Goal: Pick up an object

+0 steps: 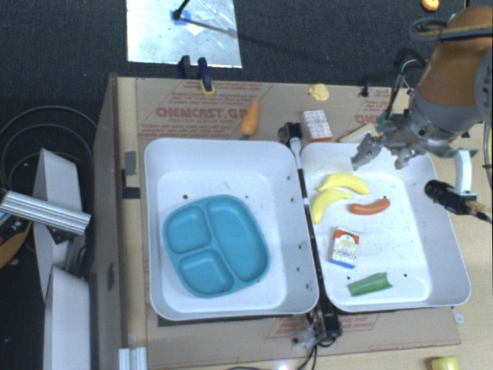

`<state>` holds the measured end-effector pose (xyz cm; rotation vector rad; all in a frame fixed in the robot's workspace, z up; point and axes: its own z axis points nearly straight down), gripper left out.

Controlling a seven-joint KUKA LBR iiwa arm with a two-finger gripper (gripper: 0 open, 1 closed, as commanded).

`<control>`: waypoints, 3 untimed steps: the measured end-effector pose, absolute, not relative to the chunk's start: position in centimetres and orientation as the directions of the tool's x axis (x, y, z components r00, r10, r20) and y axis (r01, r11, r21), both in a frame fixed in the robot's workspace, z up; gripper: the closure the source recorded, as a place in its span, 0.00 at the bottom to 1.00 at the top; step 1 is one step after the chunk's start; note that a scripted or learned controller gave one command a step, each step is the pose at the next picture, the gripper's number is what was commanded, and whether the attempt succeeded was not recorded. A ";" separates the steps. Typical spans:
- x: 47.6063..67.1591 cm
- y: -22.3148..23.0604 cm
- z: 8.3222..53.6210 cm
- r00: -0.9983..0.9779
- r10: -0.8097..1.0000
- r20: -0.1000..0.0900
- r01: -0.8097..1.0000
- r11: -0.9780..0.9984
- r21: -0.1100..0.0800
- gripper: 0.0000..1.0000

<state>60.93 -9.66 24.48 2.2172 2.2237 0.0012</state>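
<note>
The right bin (439,245) holds two yellow bananas (344,182), one of them (326,203) lying by the bin's left wall. With them are an orange-red sausage (370,206), a small red and white carton (345,248) and a green pepper (370,284). My gripper (385,156) hangs over the bin's back edge, up and to the right of the bananas. It is open, its two grey fingers (365,153) spread apart with nothing between them.
A blue divided plate (216,243) lies in the left bin (177,168). Behind the bins on the cardboard lie a carrot (250,118), a small box (316,125) and a yellow piece (319,92). A black fitting (447,193) sticks in over the right bin's rim.
</note>
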 end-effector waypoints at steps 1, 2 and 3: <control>60.7 -10.0 10.5 -0.003 1.000 -0.002 1.000 0.003 0.015 0.00; 60.4 -10.0 11.0 -0.002 1.000 0.000 1.000 0.002 0.005 1.00; 58.1 -15.1 16.3 0.004 1.000 -0.004 1.000 -0.004 0.005 1.00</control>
